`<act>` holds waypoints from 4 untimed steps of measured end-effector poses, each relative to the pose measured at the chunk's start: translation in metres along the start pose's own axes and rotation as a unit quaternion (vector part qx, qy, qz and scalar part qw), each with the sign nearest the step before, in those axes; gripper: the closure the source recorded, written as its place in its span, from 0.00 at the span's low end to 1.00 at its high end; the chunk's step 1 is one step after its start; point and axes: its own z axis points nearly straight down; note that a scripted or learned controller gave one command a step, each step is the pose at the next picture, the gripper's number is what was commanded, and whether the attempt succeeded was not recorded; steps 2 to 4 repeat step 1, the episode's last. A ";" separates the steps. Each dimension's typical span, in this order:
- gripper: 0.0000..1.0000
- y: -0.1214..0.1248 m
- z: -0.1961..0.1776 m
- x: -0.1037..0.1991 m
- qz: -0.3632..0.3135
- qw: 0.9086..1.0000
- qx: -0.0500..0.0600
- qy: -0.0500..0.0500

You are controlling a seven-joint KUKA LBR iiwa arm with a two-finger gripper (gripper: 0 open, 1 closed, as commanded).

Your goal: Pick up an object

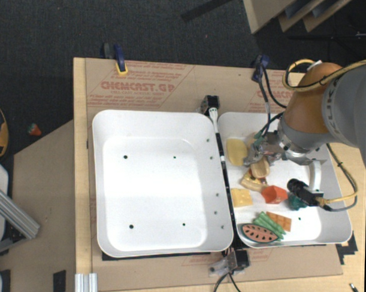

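My fingers [258, 152] were down in the right bin [336, 231], tips over a tan toy piece [259, 168]; can't tell if apart or clamped. Yellow block [235, 151] just beside them.

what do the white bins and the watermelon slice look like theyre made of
White bins: probably thin moulded plastic, smooth and slightly glossy, with rounded corners and rolled rims. Watermelon slice: seemingly toy plastic or rubber, with flat painted red flesh, black seeds and a green rind.
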 end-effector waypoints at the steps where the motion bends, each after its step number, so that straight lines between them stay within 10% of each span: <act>1: 1.00 0.056 -0.094 0.068 -0.005 1.000 -0.005 0.002; 4: 1.00 0.056 -0.094 0.068 -0.005 1.000 -0.005 0.002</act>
